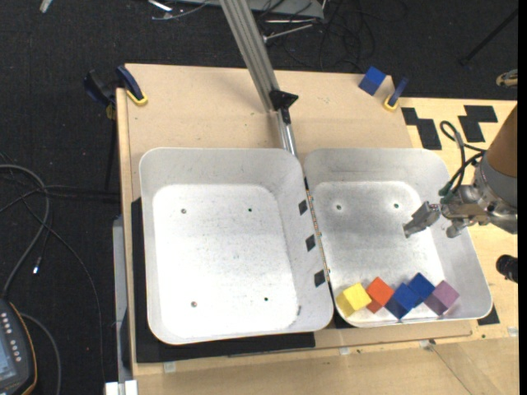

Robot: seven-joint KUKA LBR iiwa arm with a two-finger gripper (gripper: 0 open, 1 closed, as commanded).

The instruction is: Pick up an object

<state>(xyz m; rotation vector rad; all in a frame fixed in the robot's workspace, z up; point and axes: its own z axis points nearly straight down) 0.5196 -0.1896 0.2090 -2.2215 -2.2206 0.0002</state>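
Several small blocks lie in a row along the near edge of the right bin (362, 167): a yellow block (356, 298), an orange block (380, 292), a blue block (412, 295) and a purple block (442, 297). My gripper (436, 222) hangs over the bin's right side, above and beyond the blocks. It is open, its fingers (418, 220) spread apart with nothing between them. The nearest blocks, blue and purple, sit well below it in the view.
The left bin (165, 167) adjoins the right one along a shared middle rim. A slanted metal pole (251, 44) crosses the back of the bench. Another blue block (373, 79) rests on the bench's far right corner, outside the bins.
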